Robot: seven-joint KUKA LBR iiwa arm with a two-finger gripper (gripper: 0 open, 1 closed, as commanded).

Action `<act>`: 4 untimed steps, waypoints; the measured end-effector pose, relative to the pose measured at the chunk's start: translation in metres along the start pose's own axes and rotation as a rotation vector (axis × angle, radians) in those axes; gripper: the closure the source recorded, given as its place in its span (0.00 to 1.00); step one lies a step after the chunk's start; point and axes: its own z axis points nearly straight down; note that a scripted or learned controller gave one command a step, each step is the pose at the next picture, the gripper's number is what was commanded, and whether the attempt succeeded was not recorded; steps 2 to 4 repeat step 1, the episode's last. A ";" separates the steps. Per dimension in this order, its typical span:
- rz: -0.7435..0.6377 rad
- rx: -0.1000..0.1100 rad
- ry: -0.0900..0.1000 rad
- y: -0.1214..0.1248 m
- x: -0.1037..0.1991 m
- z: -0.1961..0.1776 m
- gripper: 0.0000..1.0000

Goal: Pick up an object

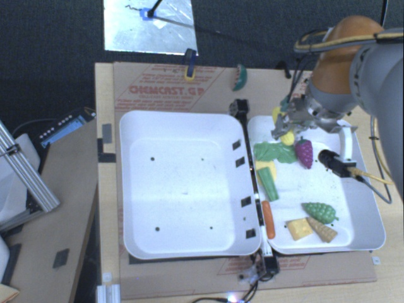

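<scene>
The gripper (285,130) hung low over the far end of the right bin (369,223), right at a yellow toy (288,138) (beside the purple grapes (304,152) and leafy green piece (274,151)); whether it gripped anything, I cannot tell.

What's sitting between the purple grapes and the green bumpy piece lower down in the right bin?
In the camera view, the stretch between the purple grapes and the green bumpy piece is bare white floor of the right bin.
</scene>
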 end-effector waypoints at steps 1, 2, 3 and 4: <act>0.002 0.009 0.001 0.038 0.073 -0.016 1.00; 0.002 0.009 0.001 0.038 0.073 -0.016 1.00; 0.002 0.009 0.001 0.038 0.073 -0.016 1.00; 0.002 0.009 0.001 0.038 0.073 -0.016 1.00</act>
